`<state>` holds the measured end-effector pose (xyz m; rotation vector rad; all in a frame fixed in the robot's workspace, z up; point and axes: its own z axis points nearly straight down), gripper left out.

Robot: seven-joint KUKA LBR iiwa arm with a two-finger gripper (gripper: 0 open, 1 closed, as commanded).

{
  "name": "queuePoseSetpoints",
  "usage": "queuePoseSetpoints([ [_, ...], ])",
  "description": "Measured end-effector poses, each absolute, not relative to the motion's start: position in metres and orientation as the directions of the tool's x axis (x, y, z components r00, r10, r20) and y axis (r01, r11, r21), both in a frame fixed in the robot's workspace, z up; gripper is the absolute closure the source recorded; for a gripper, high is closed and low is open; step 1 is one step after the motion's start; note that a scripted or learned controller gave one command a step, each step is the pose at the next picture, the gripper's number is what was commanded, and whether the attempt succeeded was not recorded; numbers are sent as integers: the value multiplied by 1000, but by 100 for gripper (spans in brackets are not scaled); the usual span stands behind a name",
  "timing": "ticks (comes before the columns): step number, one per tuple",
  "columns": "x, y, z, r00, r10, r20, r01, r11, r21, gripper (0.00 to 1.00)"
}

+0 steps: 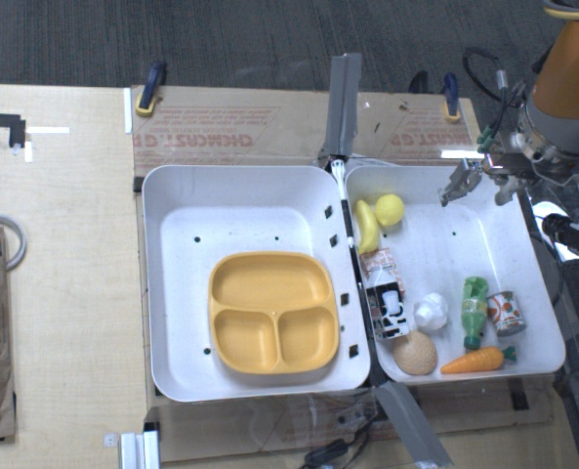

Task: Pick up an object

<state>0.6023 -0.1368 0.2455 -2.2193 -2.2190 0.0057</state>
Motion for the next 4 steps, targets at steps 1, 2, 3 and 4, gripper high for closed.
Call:
queuePoseSetpoints([
  [1, 533, -150, 112, -22, 1000, 0, 1000, 22, -4, 0],
  [2, 622, -201, 90, 122, 992, 0, 992, -122, -2, 0],
  [3, 622, -201, 98, 119, 993, -2, 993, -119, -3, 100],
  [4, 621, -191, 184, -522, 853, -2, 853, 522, 2, 100],
])
